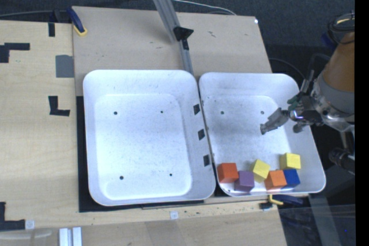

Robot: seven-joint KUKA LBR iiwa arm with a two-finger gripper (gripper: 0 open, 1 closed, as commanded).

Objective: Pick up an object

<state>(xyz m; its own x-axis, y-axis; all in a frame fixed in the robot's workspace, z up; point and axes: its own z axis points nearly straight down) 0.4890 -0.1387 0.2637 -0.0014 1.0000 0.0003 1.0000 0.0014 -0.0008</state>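
Lowest in the frame, six small matte cubes are sitting bunched along the bottom rim of the right bin. There are two orange cubes, one at the left of the row and one further right. There are two yellow cubes, one in the middle and one at the upper right of the group. A single purple cube is lying between the left orange and the middle yellow, and a single blue cube is touching the right orange cube.

The two bins are shallow, white, round-cornered trays with speckled, scuffed floors; the left bin is lying just beside the right one, rims touching.

Higher in the right bin, the gripper is reaching in from the right edge, its dark fingers pointing down-left over bare floor, well apart from the cubes. Nothing is lying between the fingers; how far apart they are standing is not clear.

Behind it, the arm is showing its orange band.
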